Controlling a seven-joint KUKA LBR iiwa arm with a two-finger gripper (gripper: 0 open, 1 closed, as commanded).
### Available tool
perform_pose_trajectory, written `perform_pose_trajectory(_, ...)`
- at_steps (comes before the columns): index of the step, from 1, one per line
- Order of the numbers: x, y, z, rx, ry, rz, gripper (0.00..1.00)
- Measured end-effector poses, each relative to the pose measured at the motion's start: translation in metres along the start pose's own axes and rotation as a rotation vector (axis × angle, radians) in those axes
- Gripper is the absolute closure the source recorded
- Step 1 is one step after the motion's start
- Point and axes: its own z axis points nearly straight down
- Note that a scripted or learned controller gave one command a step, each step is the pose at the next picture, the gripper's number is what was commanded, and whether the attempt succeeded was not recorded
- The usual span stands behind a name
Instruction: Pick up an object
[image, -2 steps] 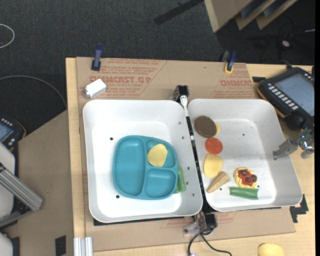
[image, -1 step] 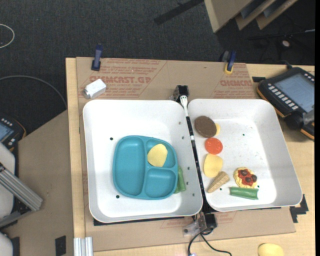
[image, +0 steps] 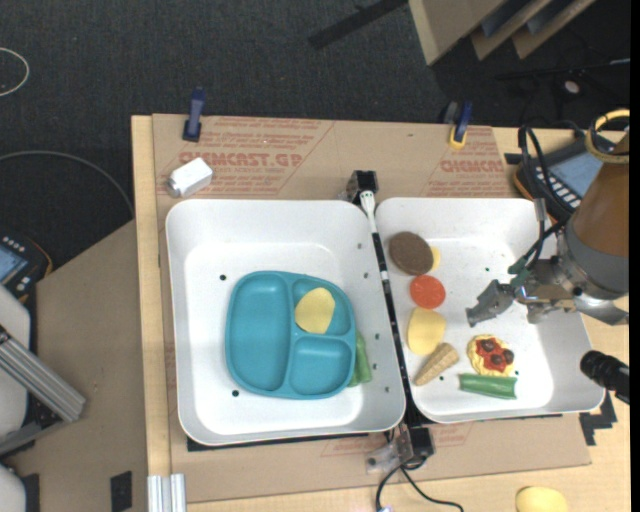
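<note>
Several toy foods lie in the right bin (image: 520, 225). A brown round piece (image: 408, 252) lies near its left wall, with a red disc (image: 428, 292) just below it. Further toward the front come a yellow lump (image: 426, 329) and a tan wedge (image: 436, 363). A small pizza-like piece (image: 491, 354) with red spots lies beside a green bean (image: 488, 385). My gripper (image: 487, 303) hangs over the middle of this bin, just above the pizza piece and right of the red disc. Nothing shows in its grasp.
The left bin (image: 200, 240) holds a teal divided plate (image: 265, 335) with a yellow piece (image: 316, 310) in one compartment and a green strip (image: 361, 360) at its right edge. A black divider strip (image: 378, 262) runs between the bins. Cables hang at the right.
</note>
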Motion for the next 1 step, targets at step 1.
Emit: perform_pose_trajectory(1,-0.1283,-0.0011,0.0026,-0.018,-0.015,0.018,0.0)
